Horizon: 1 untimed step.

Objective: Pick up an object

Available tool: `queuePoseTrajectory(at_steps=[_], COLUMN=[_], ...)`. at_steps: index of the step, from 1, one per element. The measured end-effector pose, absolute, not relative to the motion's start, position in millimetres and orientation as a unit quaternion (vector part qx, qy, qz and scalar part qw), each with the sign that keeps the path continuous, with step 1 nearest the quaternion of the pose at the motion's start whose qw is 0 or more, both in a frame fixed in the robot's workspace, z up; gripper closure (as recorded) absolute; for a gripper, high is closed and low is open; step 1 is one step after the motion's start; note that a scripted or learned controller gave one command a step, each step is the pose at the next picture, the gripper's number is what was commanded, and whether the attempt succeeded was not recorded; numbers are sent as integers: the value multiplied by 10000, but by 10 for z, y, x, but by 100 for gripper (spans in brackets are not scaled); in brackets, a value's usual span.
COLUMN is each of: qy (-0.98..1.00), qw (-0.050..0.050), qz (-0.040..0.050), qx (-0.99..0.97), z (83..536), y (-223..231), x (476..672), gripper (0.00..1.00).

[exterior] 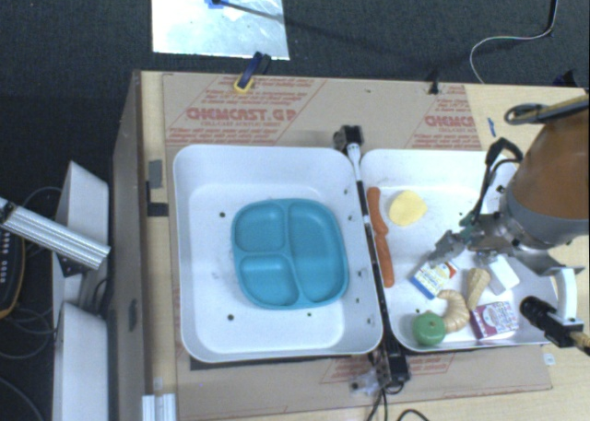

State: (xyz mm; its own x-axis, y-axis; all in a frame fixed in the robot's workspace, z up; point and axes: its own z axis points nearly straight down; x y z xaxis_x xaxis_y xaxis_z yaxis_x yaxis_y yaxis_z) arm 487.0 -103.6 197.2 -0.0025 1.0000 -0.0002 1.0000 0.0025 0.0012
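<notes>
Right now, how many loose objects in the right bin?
7: hot dog along the left wall, yellow piece beside it, small card, beige pieces, green object, maroon packet. The arm may hide more.

Even overhead light falls across the table [304, 101], leaving the two white bins [207, 189] bright and slightly washed out, with only soft, faint shadows along their walls and under the blue divided plate [289, 253]. A reflective sheet [217, 9] on the dark floor above the table throws back a pale, mottled glare. The picture is low in resolution and mildly soft throughout, the small items in the right bin blurring together, and the arm's orange band [558, 166] at the right edge looks smeared.
</notes>
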Motion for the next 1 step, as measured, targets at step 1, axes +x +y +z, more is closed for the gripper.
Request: queuePoseTrajectory(at_steps=[1], qy=[7073], qw=[3], qz=[-2], qx=[7070], z=[1349], y=[-1687], x=[5192], gripper=[0])
